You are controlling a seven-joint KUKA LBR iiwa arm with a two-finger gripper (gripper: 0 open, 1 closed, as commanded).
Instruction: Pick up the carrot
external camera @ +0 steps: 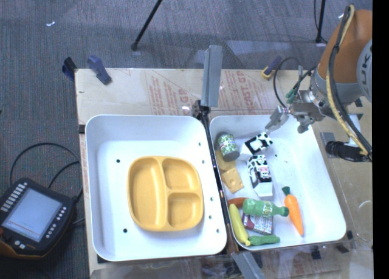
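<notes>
The carrot (295,213), orange with a green top, lies in the right bin (316,168) near its front right corner, tip pointing toward the front. My gripper (289,123) hangs above the bin's back edge, well behind the carrot, with its two fingers spread apart and nothing between them. Its left finger (275,119) points down toward a black-and-white carton.
The right bin's left half is crowded: a green can (227,145), two cow-patterned cartons (258,143) (261,172), cheese (231,179), a green bottle (265,208) close to the carrot, a banana (238,224). A yellow divided plate (165,192) lies in the left bin (103,150).
</notes>
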